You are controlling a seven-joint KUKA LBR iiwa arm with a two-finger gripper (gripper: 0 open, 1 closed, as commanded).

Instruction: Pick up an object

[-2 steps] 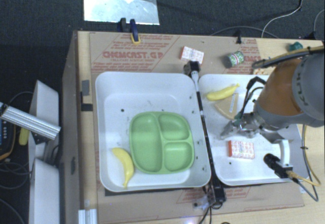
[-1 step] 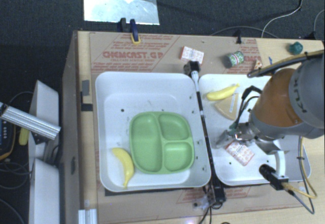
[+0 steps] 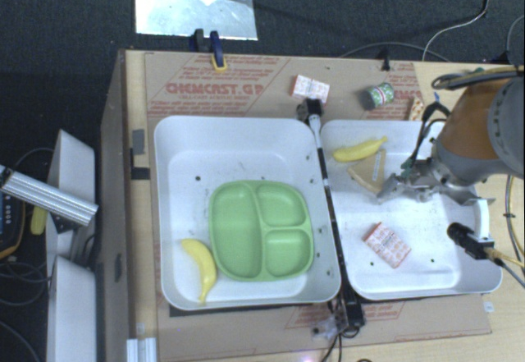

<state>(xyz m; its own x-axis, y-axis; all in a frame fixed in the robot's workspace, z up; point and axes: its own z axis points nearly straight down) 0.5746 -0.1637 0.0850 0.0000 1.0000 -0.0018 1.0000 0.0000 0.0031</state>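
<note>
White plastic bins are sitting side by side on the cardboard-covered bench [image 3: 246,89], and the grey arm with its orange band [image 3: 480,126] is reaching into the right-hand white bin [image 3: 426,270] from the right. Its two-finger gripper [image 3: 392,186] is hanging low over the upper middle of that bin, just beside a pale tan wedge-shaped piece [image 3: 367,177] and just below a yellow banana [image 3: 359,150] that is lying near the bin's upper left corner. Whether the gripper is spread or closed I cannot tell; the metal parts are blurring together at this slant, and nothing is visibly sitting in its grasp.

Judging by this, the approach step is in hand: the arm is lining up on something in the upper part of the right bin, most likely the tan wedge, with no lift begun. A small red-and-white patterned packet [image 3: 387,244] is lying apart, lower in the same bin. The left-hand white bin [image 3: 176,188] is holding a green divided plate [image 3: 262,229] and a second yellow banana [image 3: 201,266] touching the plate's lower left edge.

The next move is calling for a settled descent onto the wedge, a firm close, then a straight lift; the banana's nearness is making a stray nudge likely.
</note>
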